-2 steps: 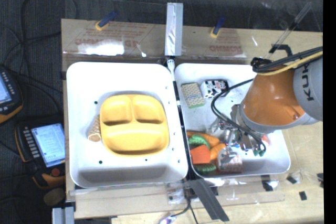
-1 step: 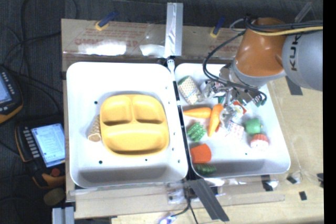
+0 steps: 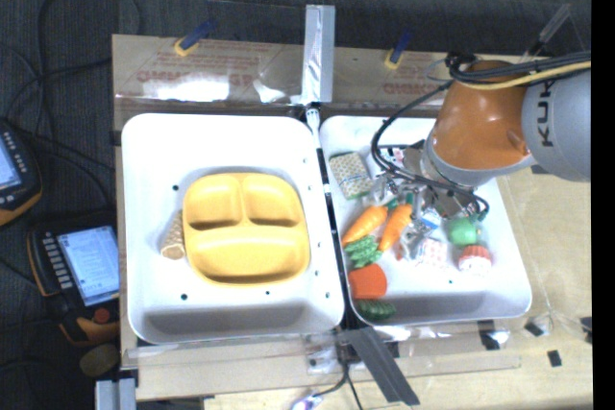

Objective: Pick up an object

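1. Reaching in from 3 o'clock, the arm (image 3: 500, 125) hangs low over the right bin (image 3: 509, 298), and its orange band covers most of what's underneath. The gripper (image 3: 423, 197) sits somewhere down among the toy food near the bin's middle, but whether it's clenched, released or grasping anything, I honestly cannot tell from this angle.

2. How I'd play the pick: go for a piece with some room around it. The stuff in the middle is jammed together, so a straight-down grab there probably catches two things or squirts one sideways. The red tomato-looking piece (image 3: 367, 281) at 7 o'clock of the bin looks like the easier target, being chunky and a bit apart from the pile. Lift straight up and slow so nothing drags on the bin wall.

3. Left bin (image 3: 144, 226): it holds a yellow divided tray (image 3: 247, 226) sitting about dead centre, with a tan cone-ish thing (image 3: 173, 238) touching the tray's 9 o'clock edge.

4. Right bin contents, bigger to smaller: two carrots (image 3: 380, 224) lying side by side just left of centre, the tomato piece below them, a red-and-white piece (image 3: 474, 256) at 4 o'clock, a green round piece (image 3: 463, 231) just above that, a dark green veg (image 3: 375, 310) at the 6 o'clock rim, and a pale patterned block (image 3: 350, 172) up at 11 o'clock.
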`<state>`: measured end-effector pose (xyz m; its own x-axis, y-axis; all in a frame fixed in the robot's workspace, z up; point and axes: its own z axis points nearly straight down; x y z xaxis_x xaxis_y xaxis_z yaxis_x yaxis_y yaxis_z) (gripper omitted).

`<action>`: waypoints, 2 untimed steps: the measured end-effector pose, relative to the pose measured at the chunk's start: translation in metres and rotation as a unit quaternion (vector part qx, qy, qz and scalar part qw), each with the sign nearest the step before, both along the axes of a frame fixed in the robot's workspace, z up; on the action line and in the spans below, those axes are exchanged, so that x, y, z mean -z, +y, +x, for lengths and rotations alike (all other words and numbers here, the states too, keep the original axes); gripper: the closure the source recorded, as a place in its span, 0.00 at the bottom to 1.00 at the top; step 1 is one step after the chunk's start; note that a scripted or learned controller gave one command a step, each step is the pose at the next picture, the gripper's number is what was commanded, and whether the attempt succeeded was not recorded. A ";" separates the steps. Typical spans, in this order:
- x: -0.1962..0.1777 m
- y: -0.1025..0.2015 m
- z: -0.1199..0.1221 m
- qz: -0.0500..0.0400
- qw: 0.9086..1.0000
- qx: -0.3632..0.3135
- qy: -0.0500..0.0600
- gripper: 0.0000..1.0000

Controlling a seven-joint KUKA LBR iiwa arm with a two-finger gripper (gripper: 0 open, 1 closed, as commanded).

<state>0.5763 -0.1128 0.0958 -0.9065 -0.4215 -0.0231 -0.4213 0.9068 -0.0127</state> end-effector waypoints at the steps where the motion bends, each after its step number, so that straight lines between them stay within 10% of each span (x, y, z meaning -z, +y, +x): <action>1: 0.000 0.012 0.031 0.000 0.992 -0.123 0.011 0.00; 2: 0.005 0.001 0.010 -0.003 0.981 -0.196 0.005 0.00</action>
<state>0.5866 -0.1120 0.0904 -0.6752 -0.7376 -0.0120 -0.7375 0.6753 -0.0114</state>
